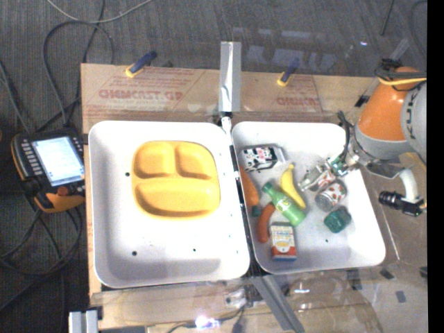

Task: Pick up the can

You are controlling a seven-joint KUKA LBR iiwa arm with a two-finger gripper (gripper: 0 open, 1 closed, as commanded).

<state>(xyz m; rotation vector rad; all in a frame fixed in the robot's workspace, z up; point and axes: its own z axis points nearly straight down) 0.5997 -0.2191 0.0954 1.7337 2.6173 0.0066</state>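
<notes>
The can (pixel 331 195), silver with red markings, lies on its side in the right part of the right bin (pixel 361 252). My gripper (pixel 315 177) hangs low over that bin, just up and to the left of the can, close to it or touching it. The can rests on the bin floor. The grey arm with its orange band (pixel 388 113) reaches in from the right edge, over the bin's far right corner.
Also in the right bin are a black-and-white box (pixel 261 157), a banana (pixel 292 184), a green bottle (pixel 284 205), a carrot (pixel 251 190), a small carton (pixel 282 242) and a green cup (pixel 338 220) just below the can. The left bin (pixel 111 255) holds a yellow divided tray (pixel 176 177).
</notes>
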